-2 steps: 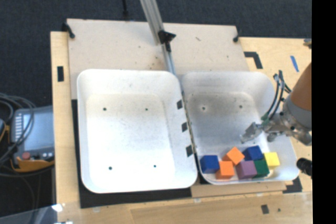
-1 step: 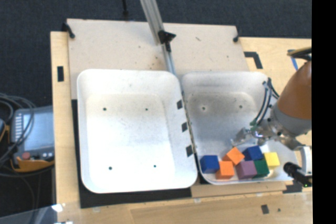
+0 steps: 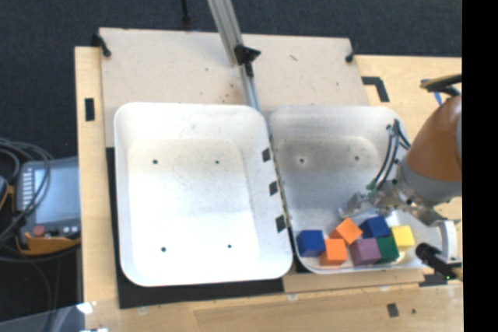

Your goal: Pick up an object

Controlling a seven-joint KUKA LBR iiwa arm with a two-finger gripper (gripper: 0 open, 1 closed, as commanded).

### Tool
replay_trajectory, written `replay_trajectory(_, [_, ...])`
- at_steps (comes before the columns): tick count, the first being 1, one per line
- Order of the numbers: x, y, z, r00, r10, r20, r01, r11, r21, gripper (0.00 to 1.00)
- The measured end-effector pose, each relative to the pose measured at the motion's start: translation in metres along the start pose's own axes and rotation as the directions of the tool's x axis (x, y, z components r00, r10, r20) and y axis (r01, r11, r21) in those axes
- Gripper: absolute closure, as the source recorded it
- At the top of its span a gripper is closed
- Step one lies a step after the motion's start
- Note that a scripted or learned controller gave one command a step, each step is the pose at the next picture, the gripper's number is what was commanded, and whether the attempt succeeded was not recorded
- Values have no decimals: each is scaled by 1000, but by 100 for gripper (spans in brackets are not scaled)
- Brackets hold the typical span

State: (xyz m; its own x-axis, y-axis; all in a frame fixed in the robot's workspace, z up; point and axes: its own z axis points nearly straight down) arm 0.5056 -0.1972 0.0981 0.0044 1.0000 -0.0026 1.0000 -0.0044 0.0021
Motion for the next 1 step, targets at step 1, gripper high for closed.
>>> replay_trajectory(1, [-1, 1, -12, 1000, 7, 0, -7, 1000, -5, 100])
